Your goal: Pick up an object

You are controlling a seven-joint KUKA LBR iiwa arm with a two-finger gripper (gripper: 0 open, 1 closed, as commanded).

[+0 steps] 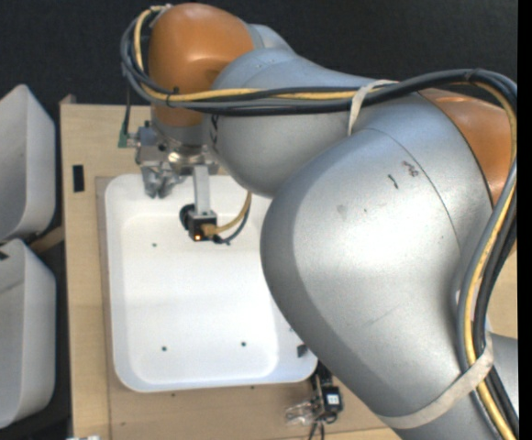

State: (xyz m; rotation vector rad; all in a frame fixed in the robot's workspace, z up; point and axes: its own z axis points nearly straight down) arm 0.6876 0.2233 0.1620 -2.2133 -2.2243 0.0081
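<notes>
My gripper [159,183] hangs below the orange wrist band [193,49], over the far left corner of a shallow white bin [193,337]. It sits low, close to the bin's rim. The big grey arm [385,246] sweeps in from the right and hides the bin's right side and everything beyond it. Of the bin's floor, what shows is white with a few small dark dots.
The bin rests on a pale wooden bench [84,273]. Two white rounded blocks [9,172] [9,337] stand off the bench at the left. A small metal clip with a black part [314,409] lies on the bench by the bin's near right corner.
</notes>
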